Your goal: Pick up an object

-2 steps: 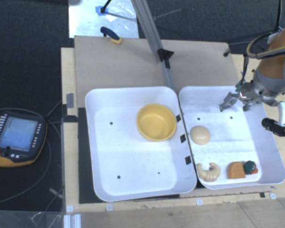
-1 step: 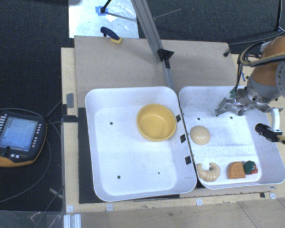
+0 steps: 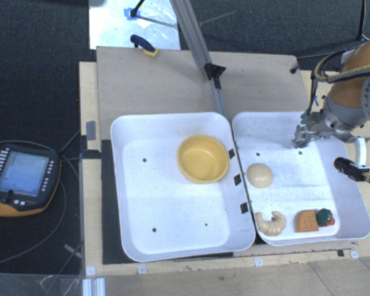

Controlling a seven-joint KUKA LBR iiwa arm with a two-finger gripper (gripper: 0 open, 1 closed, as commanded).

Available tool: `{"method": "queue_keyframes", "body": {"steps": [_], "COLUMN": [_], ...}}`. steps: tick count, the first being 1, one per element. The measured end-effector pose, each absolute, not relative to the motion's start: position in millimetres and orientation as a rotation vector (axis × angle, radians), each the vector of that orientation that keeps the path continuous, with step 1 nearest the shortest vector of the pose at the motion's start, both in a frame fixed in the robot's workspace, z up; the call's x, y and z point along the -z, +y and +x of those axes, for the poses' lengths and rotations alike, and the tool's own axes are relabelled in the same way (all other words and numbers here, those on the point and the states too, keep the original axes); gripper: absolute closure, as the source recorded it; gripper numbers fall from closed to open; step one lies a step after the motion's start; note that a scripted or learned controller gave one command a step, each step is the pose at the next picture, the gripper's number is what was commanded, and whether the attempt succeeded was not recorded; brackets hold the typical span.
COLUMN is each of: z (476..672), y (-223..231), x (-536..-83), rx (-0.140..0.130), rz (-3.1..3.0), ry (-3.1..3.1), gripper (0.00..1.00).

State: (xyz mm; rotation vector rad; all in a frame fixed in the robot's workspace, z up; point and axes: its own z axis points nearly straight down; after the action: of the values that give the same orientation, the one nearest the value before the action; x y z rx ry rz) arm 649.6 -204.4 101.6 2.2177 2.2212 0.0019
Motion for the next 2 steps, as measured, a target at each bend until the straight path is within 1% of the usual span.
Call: {"method": "queue_keyframes", "body": {"steps": [1,2], "z": [641.0,636.6], "y": [-206.1,-213.9], "x": [-156.0,-204.7], "rx": [-0.004,-0.003], "rz": [2.218,2.218], "ry": [2.218,2.219], "gripper": [1.0,1.0]}}
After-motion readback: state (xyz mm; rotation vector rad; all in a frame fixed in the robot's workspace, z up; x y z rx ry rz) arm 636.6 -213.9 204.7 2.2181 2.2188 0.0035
